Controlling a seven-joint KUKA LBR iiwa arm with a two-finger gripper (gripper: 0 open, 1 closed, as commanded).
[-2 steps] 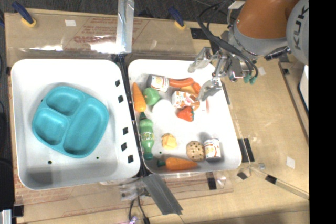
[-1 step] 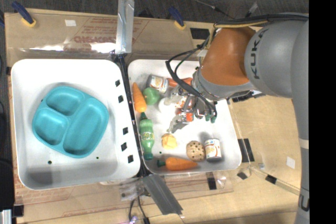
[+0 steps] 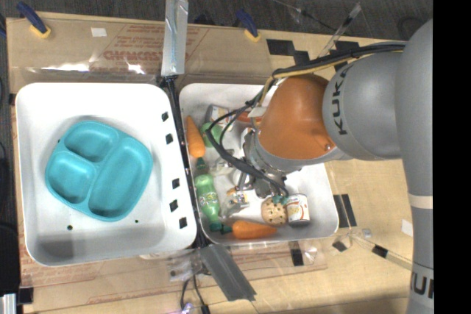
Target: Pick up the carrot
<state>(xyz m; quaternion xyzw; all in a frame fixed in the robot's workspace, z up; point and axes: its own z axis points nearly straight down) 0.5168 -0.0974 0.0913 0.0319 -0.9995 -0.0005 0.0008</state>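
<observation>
Two orange carrot-like things lie in the right bin [image 3: 324, 224]. One carrot [image 3: 254, 230] rests along the front wall, with a green end to its left. The other orange piece [image 3: 194, 137] lies lengthwise against the bin's left wall. The arm's orange band [image 3: 294, 121] hangs over the middle of this bin and hides what is under it. Below the band the gripper [image 3: 249, 186] points down into the clutter, a little above and left of the front carrot. Nothing is visibly held.
A green bottle [image 3: 207, 195] lies by the right bin's left wall. A spotted round item [image 3: 274, 212] and a small can [image 3: 297, 209] sit near the front. The left bin [image 3: 37, 232] holds a teal divided plate [image 3: 99, 169].
</observation>
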